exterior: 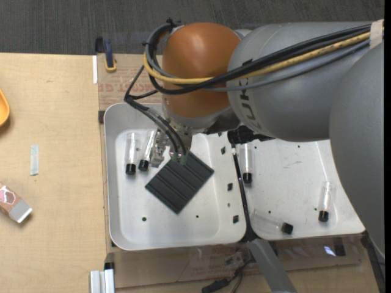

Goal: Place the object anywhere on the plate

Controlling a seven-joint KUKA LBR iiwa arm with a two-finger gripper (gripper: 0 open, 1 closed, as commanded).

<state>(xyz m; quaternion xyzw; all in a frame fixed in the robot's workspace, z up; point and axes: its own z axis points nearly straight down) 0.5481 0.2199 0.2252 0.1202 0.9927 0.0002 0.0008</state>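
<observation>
A black ribbed square plate (pixel 179 182) lies tilted in the left white bin (pixel 122 224). Two clear tubes with black caps (pixel 130 155) (pixel 146 154) lie side by side at the bin's upper left. My gripper (pixel 161 151) hangs just right of those tubes, above the plate's upper-left edge. The orange wrist band (pixel 198 66) and grey arm hide the bin's far edge. I cannot make out anything held in the gripper.
The right bin (pixel 342 224) holds a clear capped tube (pixel 245 163) by the divider, another tube (pixel 325 201) at the right, and a small black piece (pixel 285 227). On the wooden bench at the left lie a small strip (pixel 34 160) and a packet (pixel 13 204).
</observation>
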